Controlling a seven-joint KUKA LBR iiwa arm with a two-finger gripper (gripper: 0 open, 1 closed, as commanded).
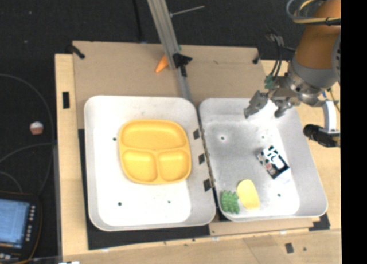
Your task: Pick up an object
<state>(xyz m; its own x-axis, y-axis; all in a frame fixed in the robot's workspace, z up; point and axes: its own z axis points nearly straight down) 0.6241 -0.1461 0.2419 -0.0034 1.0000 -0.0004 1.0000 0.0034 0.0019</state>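
1. The right bin has bare floor across its middle and left.
2. A black-white item, yellow piece and green piece crowd its near end.
3. A yellow tray fills the left bin's middle.

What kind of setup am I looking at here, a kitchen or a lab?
Most likely a robot test bench in a lab: two white bins on a board, a metal mounting pole, loose cables on dark floor, and toy items like a yellow divided plate.
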